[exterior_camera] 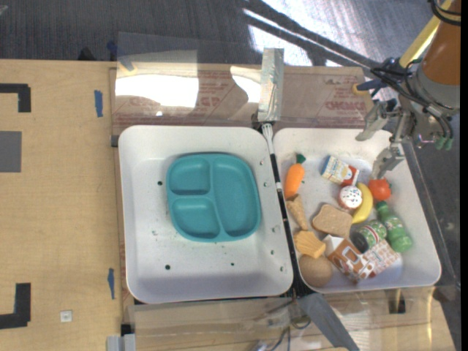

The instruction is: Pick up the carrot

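The carrot (293, 180) is orange with a small green top and lies at the left edge of the right bin (424, 269), close to the divider between the bins. My gripper (379, 145) hangs over the bin's upper right part, well to the right of the carrot and a little behind it. Its two grey fingers (387, 159) are spread apart and open, with nothing between them. The lower fingertip points down just above a red tomato (379, 189).
Beside the carrot, the right bin holds a small carton (336, 169), a banana (363, 205), a bread slice (333, 220), a green can (369, 234), a green bottle (395, 229), crackers (309, 244) and a red-white box (351, 259). A teal divided plate (214, 196) sits in the left bin (139, 254).
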Tool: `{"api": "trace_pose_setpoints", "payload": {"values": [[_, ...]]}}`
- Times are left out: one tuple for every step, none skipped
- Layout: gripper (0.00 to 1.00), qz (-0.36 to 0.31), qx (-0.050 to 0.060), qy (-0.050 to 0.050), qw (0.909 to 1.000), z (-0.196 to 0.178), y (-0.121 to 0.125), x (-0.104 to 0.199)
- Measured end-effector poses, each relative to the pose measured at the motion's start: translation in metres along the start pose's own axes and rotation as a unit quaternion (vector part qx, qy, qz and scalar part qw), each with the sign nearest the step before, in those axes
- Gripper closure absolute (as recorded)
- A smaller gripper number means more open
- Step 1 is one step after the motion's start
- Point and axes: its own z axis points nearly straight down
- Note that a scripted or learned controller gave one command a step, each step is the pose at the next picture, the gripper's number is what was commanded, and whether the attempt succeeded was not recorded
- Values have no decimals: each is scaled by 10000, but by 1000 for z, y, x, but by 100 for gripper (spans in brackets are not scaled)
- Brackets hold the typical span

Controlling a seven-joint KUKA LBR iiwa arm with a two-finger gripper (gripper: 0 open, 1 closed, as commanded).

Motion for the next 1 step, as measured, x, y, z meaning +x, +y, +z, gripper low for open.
{"api": "trace_pose_setpoints", "payload": {"values": [[0,-176,-26,68,9998,129,62,22]]}}
